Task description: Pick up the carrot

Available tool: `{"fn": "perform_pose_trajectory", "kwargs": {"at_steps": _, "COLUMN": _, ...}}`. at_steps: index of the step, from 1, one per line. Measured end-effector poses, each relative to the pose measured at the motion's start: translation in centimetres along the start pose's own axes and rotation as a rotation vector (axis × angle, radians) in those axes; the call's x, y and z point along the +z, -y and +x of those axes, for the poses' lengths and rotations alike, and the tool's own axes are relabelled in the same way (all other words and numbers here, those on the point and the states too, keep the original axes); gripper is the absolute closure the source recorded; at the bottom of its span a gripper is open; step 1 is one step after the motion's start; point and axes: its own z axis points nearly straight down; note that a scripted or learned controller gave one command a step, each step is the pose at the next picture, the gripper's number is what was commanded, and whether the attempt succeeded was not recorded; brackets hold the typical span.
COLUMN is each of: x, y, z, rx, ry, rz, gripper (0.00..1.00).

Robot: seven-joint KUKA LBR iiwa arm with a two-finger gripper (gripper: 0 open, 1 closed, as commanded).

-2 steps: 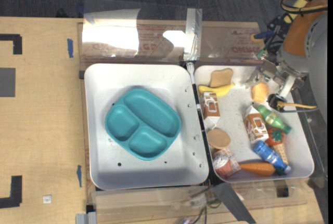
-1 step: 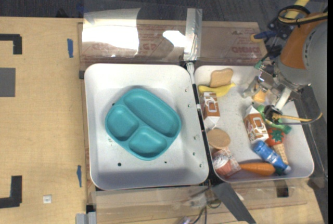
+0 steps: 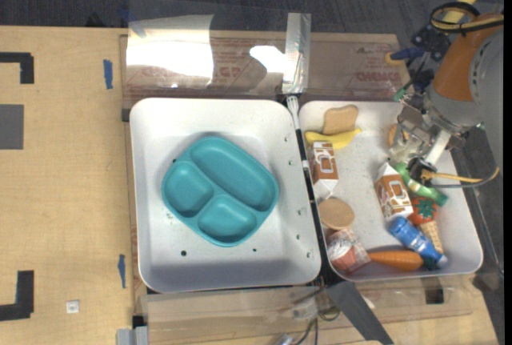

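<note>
The tool [image 3: 410,145] is seen poised over the far right part of the right bin [image 3: 472,255], above the clutter; whether it is wide or narrow cannot be told. It is judged to be positioned for a descent, yet the carrot [image 3: 394,259] lies well apart from it, flat along the bin's near edge, beside a blue bottle [image 3: 414,240] and a small can [image 3: 347,253]. A banana [image 3: 332,139] and a carton [image 3: 323,161] are packed by the bin's left wall. In the left bin [image 3: 152,255] a teal divided plate [image 3: 220,189] is held.
</note>
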Motion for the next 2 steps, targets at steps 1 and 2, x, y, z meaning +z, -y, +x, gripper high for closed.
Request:
{"fn": "perform_pose_trajectory", "kwargs": {"at_steps": 1, "x": 0.1, "y": 0.0, "z": 0.0, "rx": 0.000, "ry": 0.001, "rz": 0.002, "gripper": 0.00}}
{"fn": "perform_pose_trajectory", "kwargs": {"at_steps": 2, "x": -1.0, "y": 0.0, "z": 0.1, "rx": -0.002, "ry": 0.001, "rz": 0.000, "gripper": 1.00}}
